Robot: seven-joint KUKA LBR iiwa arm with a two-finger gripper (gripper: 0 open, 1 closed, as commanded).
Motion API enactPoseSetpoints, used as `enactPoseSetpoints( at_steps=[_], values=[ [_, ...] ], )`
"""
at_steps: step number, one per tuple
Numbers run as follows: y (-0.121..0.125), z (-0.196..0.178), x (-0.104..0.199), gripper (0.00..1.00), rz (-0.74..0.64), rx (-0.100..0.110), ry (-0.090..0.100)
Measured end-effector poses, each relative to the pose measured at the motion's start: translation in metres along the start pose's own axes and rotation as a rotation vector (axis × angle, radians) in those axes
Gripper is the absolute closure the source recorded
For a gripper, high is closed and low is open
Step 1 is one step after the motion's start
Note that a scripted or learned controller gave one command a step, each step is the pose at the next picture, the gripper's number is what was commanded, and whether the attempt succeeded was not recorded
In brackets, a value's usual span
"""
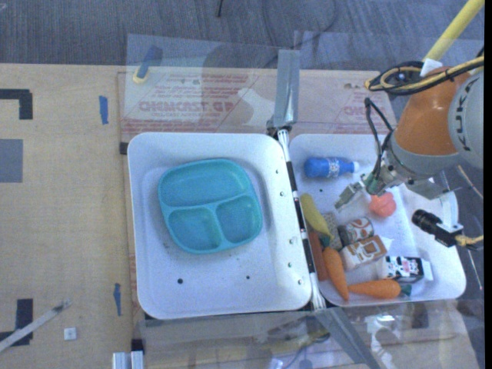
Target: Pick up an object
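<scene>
Two carrots (361, 283) lie at the right bin's (453, 279) near edge, cartons (361, 246) just behind them, a blue bottle (328, 167) farther back. Gripper (367, 189) hangs low mid-bin beside an orange-pink ball (383, 204), fingers spread, nothing between them. Judging by that, the pick isn't done: closing on something and lifting are left. Left bin (154, 283) holds a teal tray (209, 204).

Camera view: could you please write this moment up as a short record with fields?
left bin: holds a teal divided plate
right bin: blue bottle, yellow corn cob, two carrots, pink ball, small cartons
arm: reaches in from the right over the right bin
gripper: low, beside the pink ball; grasp unclear
</scene>
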State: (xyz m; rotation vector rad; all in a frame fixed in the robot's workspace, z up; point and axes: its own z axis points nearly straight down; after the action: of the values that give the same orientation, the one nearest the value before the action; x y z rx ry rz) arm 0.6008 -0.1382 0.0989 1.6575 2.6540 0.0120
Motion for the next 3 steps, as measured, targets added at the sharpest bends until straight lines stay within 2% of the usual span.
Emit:
enactPoseSetpoints(
  at_steps=[1, 2, 3],
  values=[
    [0.059, 0.013, -0.028, 0.0, -0.029, 0.019, 0.01],
    [0.059, 0.005, -0.029, 1.0, -0.034, 0.023, 0.006],
    [0.093, -0.085, 0.033, 1.0, -0.01, 0.011, 0.005]
  ],
)
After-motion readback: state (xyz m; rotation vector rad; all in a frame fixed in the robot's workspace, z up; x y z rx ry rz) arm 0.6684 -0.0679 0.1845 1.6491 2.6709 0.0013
